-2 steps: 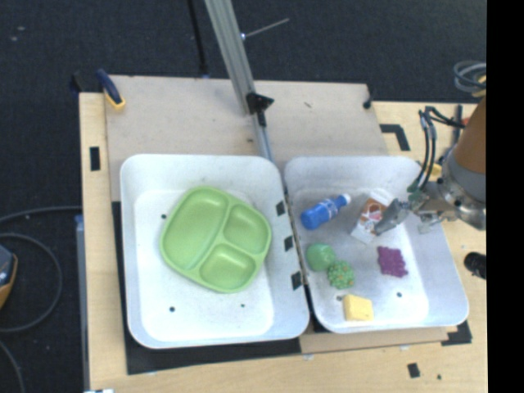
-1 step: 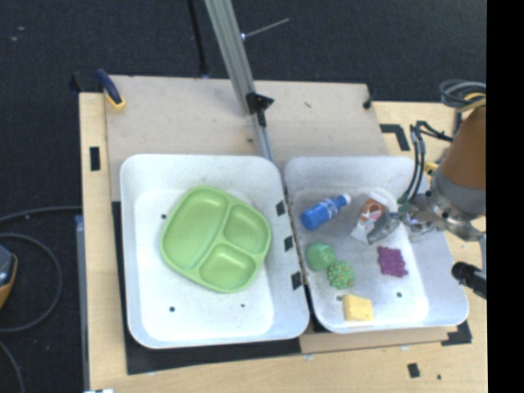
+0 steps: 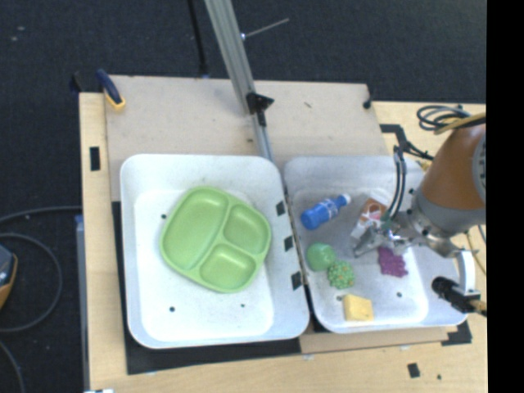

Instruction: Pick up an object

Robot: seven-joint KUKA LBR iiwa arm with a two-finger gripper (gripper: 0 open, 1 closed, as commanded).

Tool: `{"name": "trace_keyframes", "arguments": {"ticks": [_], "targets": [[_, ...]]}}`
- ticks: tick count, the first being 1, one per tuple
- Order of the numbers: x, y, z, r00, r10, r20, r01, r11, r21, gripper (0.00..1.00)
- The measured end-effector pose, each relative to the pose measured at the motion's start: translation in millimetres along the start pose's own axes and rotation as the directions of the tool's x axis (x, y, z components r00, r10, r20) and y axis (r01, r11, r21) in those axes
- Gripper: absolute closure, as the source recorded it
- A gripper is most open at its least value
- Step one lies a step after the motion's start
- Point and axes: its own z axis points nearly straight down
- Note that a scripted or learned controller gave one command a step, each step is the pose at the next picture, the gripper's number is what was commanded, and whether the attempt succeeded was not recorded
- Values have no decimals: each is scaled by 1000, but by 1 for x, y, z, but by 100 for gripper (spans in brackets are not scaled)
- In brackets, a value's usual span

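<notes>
- Bench (image 3: pixel 205 121): carries two shallow white bins side by side, a left bin (image 3: pixel 147 318) and a right bin (image 3: pixel 409 305).
- Left bin: contains one green divided plate (image 3: pixel 215 238) with three compartments, lying flat and turned at an angle to the bin walls.
- Right bin: contains several small objects (all loose on the bin floor).
- Blue bottle (image 3: pixel 323 211): lies on its side near the bin's left wall, cap end pointing up and to the right.
- Green ball (image 3: pixel 320 256): sits just below the bottle, touching or nearly touching a green leafy piece (image 3: pixel 341 274) at its lower right.
- Yellow block (image 3: pixel 357 308): lies near the front wall, below the leafy piece.
- Purple cluster (image 3: pixel 392 262): lies right of centre, just below the gripper.
- Red and white item (image 3: pixel 372 212): lies near the middle, partly hidden by the gripper.
- Arm (image 3: pixel 454 178): enters from the right, orange band over the right bin.
- Gripper (image 3: pixel 370 237): sits low over the bin centre, between the red and white item and the purple cluster; finger spread cannot be told, and no object is visibly between them.
</notes>
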Motion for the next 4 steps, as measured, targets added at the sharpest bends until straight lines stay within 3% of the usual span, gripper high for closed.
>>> {"name": "trace_keyframes", "arguments": {"ticks": [1, 3, 4], "targets": [[-2, 2, -15, 1000, 4, 3, -4, 1000, -8, 100], [-3, 15, -123, 1000, -4, 3, 4, 1000, -11, 100], [51, 6, -116, 1000, -6, 0, 6, 1000, -5, 100]]}}
